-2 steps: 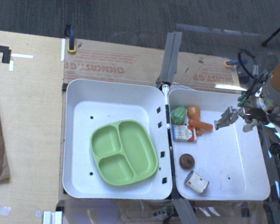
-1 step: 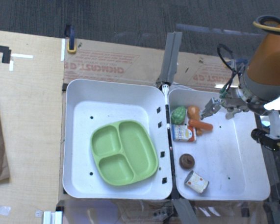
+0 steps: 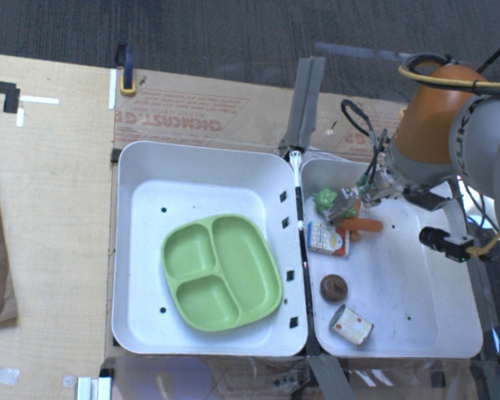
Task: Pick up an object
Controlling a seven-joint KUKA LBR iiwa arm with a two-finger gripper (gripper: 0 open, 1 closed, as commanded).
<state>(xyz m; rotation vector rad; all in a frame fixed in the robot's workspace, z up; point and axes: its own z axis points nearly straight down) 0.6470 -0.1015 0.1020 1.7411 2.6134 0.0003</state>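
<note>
Orange carrot-like toy (image 3: pixel 358 224) lying in upper left of right bin (image 3: pixel 415 316), beside green item (image 3: pixel 326 198) and small carton (image 3: pixel 324 238). Gripper (image 3: pixel 356 199) low just above it; finger state impossible to tell. Green divided plate (image 3: pixel 221 272) in left bin (image 3: pixel 142 228).

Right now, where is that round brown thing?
The round brown thing lies in the right bin, near its left wall, between the small carton above and the box below.

A single fixed camera looks down at a slant from above the counter (image 3: pixel 45 131), taking in both white bins (image 3: pixel 133 227) side by side; the arm (image 3: pixel 468 128) enters from the right, its wrist seemingly nearest the lens.
</note>
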